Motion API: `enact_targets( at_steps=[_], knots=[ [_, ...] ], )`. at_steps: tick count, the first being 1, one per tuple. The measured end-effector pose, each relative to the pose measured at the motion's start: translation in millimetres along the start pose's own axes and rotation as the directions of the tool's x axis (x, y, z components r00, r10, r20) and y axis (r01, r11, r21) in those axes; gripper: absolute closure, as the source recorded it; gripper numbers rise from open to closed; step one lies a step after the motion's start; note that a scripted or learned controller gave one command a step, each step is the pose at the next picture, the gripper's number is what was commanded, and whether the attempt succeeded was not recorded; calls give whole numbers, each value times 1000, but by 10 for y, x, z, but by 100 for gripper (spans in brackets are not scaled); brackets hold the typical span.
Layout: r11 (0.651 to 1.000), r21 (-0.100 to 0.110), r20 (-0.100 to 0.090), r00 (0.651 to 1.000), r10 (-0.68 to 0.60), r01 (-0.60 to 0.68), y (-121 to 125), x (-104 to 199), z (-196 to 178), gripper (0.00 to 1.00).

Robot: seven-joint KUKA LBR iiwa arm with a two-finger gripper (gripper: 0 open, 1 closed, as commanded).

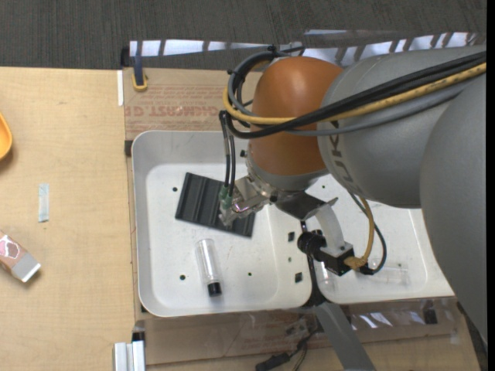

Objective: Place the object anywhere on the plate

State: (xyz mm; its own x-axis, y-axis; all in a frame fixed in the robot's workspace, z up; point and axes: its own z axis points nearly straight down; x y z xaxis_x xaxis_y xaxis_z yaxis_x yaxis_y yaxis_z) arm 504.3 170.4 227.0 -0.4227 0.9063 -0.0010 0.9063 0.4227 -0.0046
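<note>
My gripper [232, 209] hangs low in the left bin [155, 222], right at the near edge of a black ribbed plate [203, 202] that lies flat on the bin floor. My own wrist blocks the tip, so I cannot tell what it has hold of. A clear tube with a black cap [208, 266] lies on the floor just in front of the plate, apart from it and from my gripper.

Faint reddish mirrored print on cardboard sheet [182, 108] behind bins, illegible, no other txt
</note>
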Motion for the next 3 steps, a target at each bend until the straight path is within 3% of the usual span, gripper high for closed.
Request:
enact_targets(
  at_steps=[1,2,3],
  knots=[
    [988,-3,1,988,-152,152,8,-179,-691,100],
    [937,-1,0,937,-350,350,-82,454,-544,100],
    [937,-1,1,937,-350,350,-82,453,-545,0]
  ],
)
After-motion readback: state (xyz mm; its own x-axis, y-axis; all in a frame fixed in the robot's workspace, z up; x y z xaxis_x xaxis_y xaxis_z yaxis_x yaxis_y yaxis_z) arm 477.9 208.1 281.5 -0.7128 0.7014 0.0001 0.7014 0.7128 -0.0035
